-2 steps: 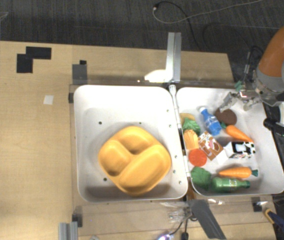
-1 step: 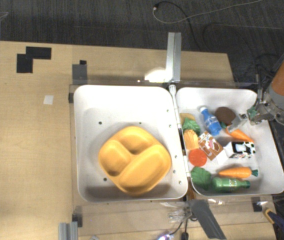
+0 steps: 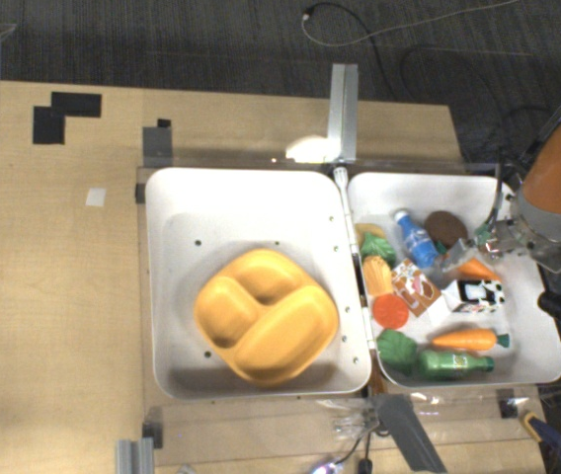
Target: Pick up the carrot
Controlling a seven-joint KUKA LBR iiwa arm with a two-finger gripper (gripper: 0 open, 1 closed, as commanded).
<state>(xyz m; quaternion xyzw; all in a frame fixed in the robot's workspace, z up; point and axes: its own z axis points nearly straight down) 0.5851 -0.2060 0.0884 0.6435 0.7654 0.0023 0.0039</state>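
Right bin (image 3: 547, 358) holds a crowd of toy groceries. The carrot (image 3: 466, 341), orange with a green stem end, lies flat near the bin's front edge, just behind a green bottle (image 3: 453, 365) and apart from the arm. The gripper (image 3: 486, 242) sits low at the bin's right side, beside a second orange piece (image 3: 475, 269) and a black-and-white carton (image 3: 480, 293); its opening cannot be determined, and no object is seen between its tips. Left bin (image 3: 177, 215) contains a yellow divided dish (image 3: 266, 314).
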